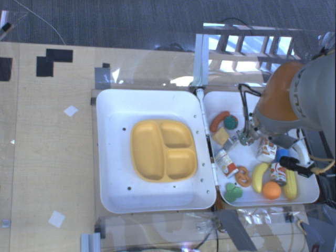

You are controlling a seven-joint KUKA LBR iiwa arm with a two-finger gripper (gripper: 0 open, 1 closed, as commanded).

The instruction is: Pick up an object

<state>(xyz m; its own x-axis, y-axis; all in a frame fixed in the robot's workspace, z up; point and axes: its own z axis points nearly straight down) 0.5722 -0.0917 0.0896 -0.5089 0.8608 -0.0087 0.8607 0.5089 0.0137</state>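
Observation:
My gripper [244, 138] hangs low over the right bin [310, 196], under the grey arm with its orange band [278, 91]. It sits just right of a tan cracker-like block [221, 136] and below a dark green ball [230, 122]. A red sausage [219, 121] lies at the bin's upper left. A small bottle with a red label [226, 163] lies below the gripper and to its left. A white carton [266, 151] stands just right of the gripper. I see nothing held by the gripper.
The right bin also holds a pretzel [242, 176], a green toy [233, 191], a banana [259, 176], an orange [271, 190], a corn cob [289, 185] and a blue piece [282, 155]. A yellow divided plate [163, 150] lies in the left bin [113, 140].

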